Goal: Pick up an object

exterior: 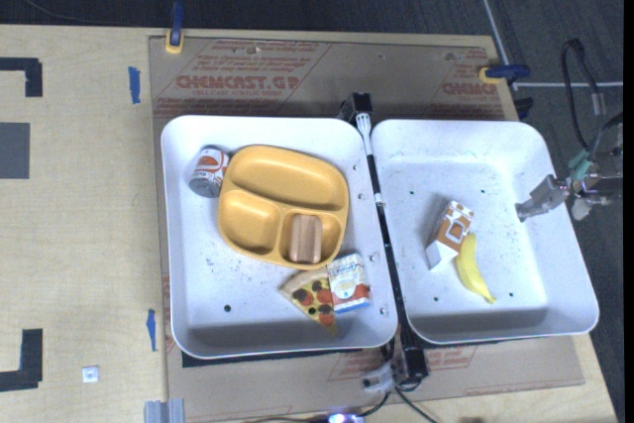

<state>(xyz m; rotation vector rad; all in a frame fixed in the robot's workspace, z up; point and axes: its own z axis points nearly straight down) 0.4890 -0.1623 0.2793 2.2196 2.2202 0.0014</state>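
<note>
Gripper (pixel 544 196) sits at the right rim of the right bin (pixel 515 320), low over the wall; can't tell its state from this angle, nothing visible in it. Nearest things are to its left, inside the same bin and apart from it: a small orange-and-white carton (pixel 449 231) lying tilted, and a banana (pixel 472 268) just beside it on the right, touching or nearly so, running down toward the near edge. Both lie mid-bin, clear of the walls.

Left bin (pixel 188 312) holds the rest: a yellow divided tray (pixel 267 198) with a brown block (pixel 304 238) in its lower right compartment, a can (pixel 207 171) on its side against the tray's upper left edge, a pizza slice (pixel 311 295) below the tray, and a small snack pack (pixel 348 281) overlapping the slice's right side.

Both bins rest on a brown board (pixel 297 74) on the counter (pixel 74 213).
</note>
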